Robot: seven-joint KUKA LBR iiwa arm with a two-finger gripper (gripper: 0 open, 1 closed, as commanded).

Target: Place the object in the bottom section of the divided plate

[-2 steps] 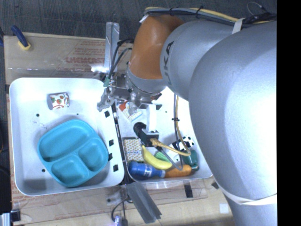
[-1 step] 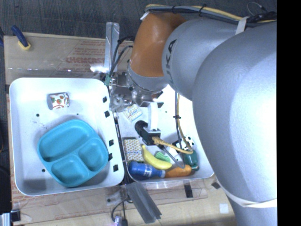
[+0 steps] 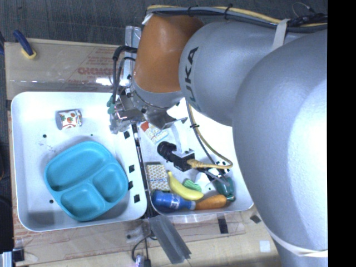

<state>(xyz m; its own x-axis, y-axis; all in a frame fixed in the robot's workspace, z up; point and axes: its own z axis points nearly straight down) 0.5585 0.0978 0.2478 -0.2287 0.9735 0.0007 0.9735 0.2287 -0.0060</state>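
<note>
**While the pincer hangs at the bin wall: stock of both bins, with bearings**

Since the task names only "the object", every loose thing is listed and the likeliest candidate is marked.

1. Pincer (image 3: 119, 115): over the right-hand wall of the left bin (image 3: 28, 110), toward the far end. Spread or pressed together: cannot tell. Nothing can be seen held in it.
2. Plate (image 3: 75, 168): blue, three sections, bare, lying flat in the near half of the left bin. Bottom section (image 3: 80, 203): the small well nearest the view's lower edge.
3. Can (image 3: 69, 118): small, red-and-white label, on its side in the far half of the left bin. It is apart from the plate and its long axis runs roughly left to right in the view. Judged the likeliest object, being the nearest loose thing.
4. Right bin (image 3: 222, 138): banana (image 3: 185, 188), blue bottle (image 3: 169, 201), carrot (image 3: 211, 202) and speckled box (image 3: 157, 177), crowded together at the near end. A red-and-white packet (image 3: 150, 129) lies just beside the pincer.

Bearing that governs the next move: the can lies toward the view's left of the pincer, at much the same depth. The bottom section lies down and to the left, well apart, on the far side of the plate's larger well.
</note>
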